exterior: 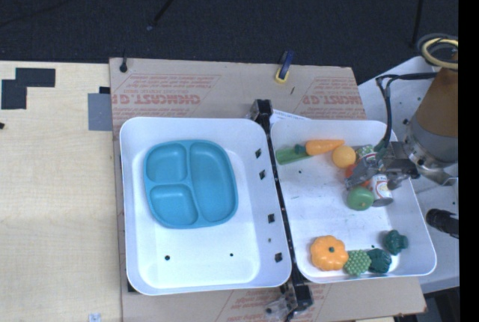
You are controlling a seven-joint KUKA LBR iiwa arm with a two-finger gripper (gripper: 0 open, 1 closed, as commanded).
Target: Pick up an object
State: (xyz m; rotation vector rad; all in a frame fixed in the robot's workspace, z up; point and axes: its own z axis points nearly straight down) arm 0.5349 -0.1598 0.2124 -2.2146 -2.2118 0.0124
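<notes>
Bench: pale wood at the left, with cardboard under both bins.
Left bin: white and shallow; it bears a blue divided plate with three bare compartments.
Right bin: white, and it holds all the toy food.
Far end of right bin: a carrot with a green top, lying across the bin, and a small orange ball just beside its tip.
Near end of right bin: a pumpkin, a pale green bumpy piece touching it, and dark green broccoli at the corner.
Likely target: a green apple-like fruit in the right half of the bin, near its middle.
Gripper: low over the bin, directly above and touching or nearly touching that fruit.
Fingers: I cannot tell whether they are spread or closed; metal parts and a red-and-white item blur together there.
Risk: the round fruit may roll out from a pinch that lands off-centre.
Risk: the ball sits close, so a wide approach could knock it or catch both.
</notes>
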